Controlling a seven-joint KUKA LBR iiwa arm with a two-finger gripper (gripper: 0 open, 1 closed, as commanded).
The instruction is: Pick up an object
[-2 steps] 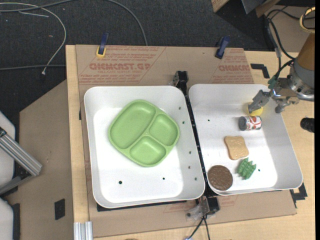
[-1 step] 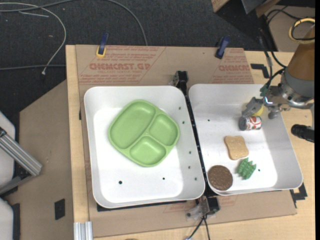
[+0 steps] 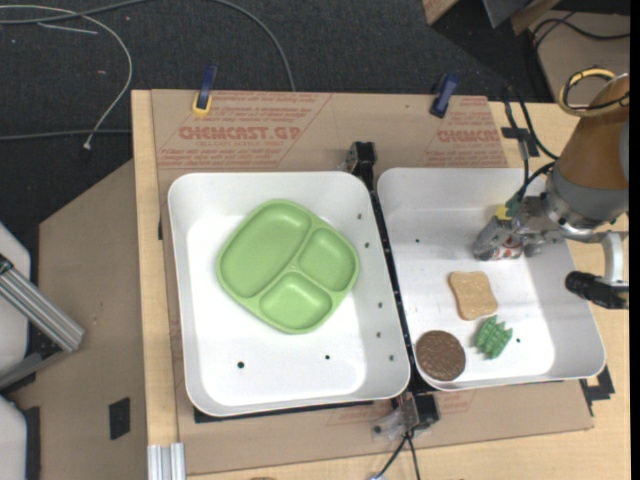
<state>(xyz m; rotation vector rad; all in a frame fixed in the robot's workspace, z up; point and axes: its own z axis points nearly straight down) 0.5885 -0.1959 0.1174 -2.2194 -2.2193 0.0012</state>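
Three small items lie in the right bin: a tan slice of toast near the middle, a round brown patty at the front left corner, and a green leafy toy beside the patty. My gripper is low over the bin's back right part, a short way behind and to the right of the toast, apart from it. The grey arm with its orange band reaches in from the right. Something small and red-and-white shows at the gripper's tip, too blurred to name.
The left bin holds a green divided plate, tilted diagonally. Blue clamps grip the cardboard base at the back. A black clip sits between the bins. Cables run at the right.
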